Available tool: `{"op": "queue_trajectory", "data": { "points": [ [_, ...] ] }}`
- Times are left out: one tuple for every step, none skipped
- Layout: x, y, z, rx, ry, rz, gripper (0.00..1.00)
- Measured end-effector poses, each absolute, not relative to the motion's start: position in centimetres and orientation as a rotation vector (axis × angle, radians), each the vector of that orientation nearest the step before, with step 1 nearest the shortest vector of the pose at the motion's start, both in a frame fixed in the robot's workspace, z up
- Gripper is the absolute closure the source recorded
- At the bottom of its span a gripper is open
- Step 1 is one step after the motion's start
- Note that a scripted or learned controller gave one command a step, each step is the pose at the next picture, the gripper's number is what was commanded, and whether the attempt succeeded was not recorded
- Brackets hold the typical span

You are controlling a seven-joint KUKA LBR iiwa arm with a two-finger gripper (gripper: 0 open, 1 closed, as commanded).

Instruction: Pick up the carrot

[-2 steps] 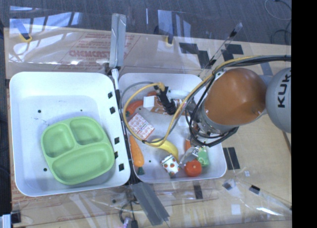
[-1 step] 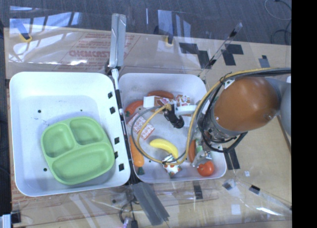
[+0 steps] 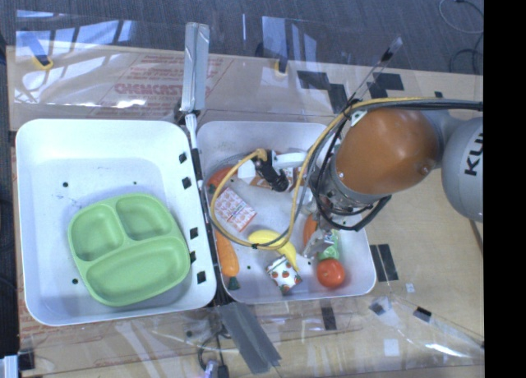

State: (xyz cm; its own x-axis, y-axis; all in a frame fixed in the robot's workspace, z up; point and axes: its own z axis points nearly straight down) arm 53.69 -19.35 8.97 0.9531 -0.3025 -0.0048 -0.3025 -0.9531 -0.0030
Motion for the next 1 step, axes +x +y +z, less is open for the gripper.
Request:
{"op": "queue_trajectory", "data": {
  "points": [
    [49.52,-20.70,10.83,-3.117,0.352,0.006,0.00]
  ]
}}
